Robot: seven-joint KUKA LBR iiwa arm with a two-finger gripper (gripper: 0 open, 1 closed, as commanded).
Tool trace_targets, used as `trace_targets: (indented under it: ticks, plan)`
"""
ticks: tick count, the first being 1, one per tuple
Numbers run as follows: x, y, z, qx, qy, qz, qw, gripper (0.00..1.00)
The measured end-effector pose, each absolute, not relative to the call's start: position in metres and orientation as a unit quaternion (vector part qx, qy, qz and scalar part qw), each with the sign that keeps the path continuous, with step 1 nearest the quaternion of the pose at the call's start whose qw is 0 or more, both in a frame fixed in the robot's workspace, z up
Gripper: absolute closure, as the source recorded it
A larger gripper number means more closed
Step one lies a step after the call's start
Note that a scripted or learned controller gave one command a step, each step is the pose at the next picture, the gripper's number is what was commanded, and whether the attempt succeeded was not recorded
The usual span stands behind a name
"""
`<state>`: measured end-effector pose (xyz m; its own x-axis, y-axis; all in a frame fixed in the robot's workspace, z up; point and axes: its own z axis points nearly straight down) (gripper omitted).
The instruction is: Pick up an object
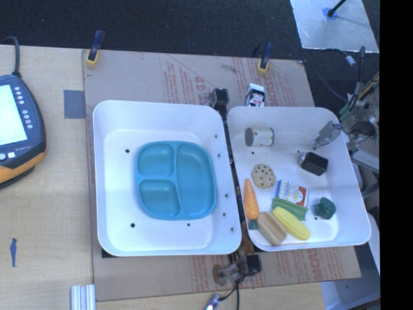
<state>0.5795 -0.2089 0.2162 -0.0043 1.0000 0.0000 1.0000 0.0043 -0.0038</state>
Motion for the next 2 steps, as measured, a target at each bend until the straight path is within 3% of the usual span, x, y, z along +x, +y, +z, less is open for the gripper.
trace_targets:
  ticks: [1, 2]
  plan:
    - [0.574, -0.212, 0.091, -0.705, -0.709, 0.0022, 0.002, 0.00]
    - [0.624, -0.167, 0.092, -0.704, -0.710, 0.0016, 0.001, 0.00]
